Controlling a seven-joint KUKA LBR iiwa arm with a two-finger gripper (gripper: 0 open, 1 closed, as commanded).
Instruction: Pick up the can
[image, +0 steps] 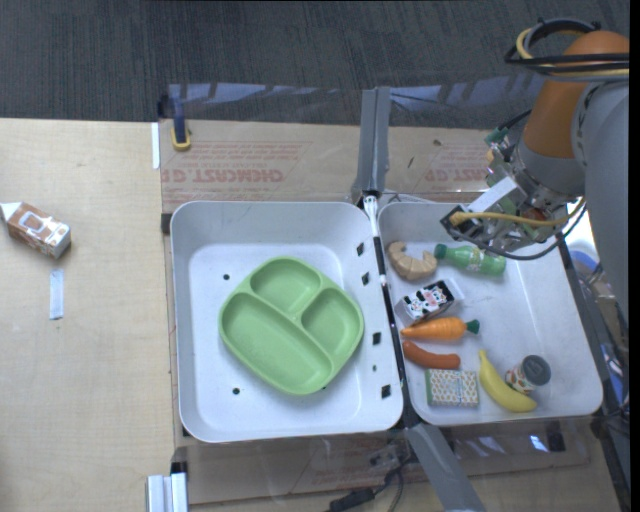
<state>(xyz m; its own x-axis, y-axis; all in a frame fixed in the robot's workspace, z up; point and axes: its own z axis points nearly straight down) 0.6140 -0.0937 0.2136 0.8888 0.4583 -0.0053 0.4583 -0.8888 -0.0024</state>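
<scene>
While lying tipped, the can (527, 374) points its dark end up-right.

Even, bright overhead light, no strong direction. The two shallow white plastic bins (190, 300) read near blown-out at the rims w/ soft grey shading along inner walls. Shadows short & faint: a thin one under the pale green divided plastic plate (290, 325), small ones beside the items in the right bin. Mild sheen on the yellow banana (500, 385). Overall pic slightly soft, low-res; small labels unreadable. Dark carpet strip at top is dim, grainy.
</scene>
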